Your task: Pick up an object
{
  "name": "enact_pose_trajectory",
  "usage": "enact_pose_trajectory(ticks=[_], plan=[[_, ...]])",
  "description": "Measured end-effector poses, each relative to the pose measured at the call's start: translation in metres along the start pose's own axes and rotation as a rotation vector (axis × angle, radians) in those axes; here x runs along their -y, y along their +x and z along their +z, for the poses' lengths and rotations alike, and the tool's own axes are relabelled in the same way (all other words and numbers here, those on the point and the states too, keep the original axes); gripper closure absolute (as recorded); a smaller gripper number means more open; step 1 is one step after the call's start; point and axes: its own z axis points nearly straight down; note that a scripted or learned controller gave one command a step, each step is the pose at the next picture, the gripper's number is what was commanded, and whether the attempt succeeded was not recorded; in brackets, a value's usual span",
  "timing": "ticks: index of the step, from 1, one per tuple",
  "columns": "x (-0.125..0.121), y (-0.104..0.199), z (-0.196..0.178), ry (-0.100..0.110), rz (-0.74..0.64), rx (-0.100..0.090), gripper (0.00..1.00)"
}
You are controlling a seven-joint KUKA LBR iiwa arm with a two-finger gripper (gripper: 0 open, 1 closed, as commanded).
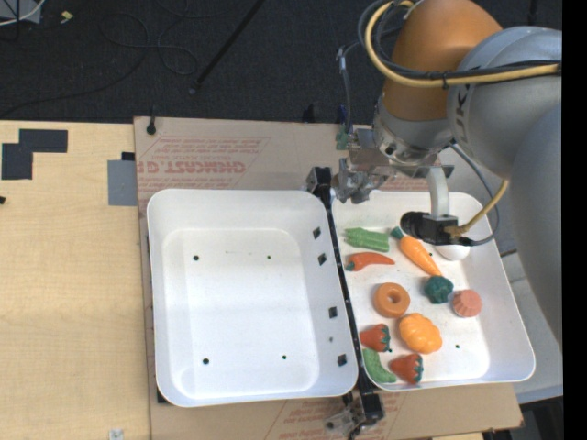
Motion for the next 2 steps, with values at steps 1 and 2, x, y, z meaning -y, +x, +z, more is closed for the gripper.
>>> enact_pose_trajectory(ticks=[1,2], plan=[[0.000,0.068,-0.011,-0.001,-0.004,-0.002,1.00],[0.000,0.044,0.001,0.002,0.002,0.001,1.00]])
